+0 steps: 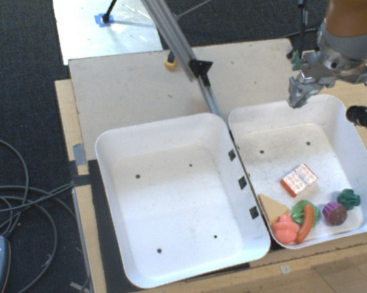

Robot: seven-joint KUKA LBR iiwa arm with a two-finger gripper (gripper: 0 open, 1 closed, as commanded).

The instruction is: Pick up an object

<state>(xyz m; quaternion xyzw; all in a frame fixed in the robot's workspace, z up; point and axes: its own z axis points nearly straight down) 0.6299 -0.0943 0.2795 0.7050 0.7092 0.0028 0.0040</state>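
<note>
Two shallow white bins sit side by side on the surface [126, 89]. All the loose things lie in the right bin [360, 149], gathered toward its near edge. An orange block with a pale grid pattern [298, 179] rests a little apart from the rest, nearer the bin's middle. Below it a tan wedge [270, 204] lies against the wall shared with the left bin [171, 199], touching a pinkish-orange lump [286, 229]. An orange carrot-shaped piece [306, 222] leans across a green leafy piece [300, 211] just beside that lump. Further right sit a dark purple piece [334, 213] and a dark green broccoli-like piece [348, 198], close together.

The gripper [298, 98] hangs above the far rim of the right bin, well apart from all these objects, with nothing between its jaws. Whether the jaws are spread or pressed together I cannot tell from this angle.
</note>
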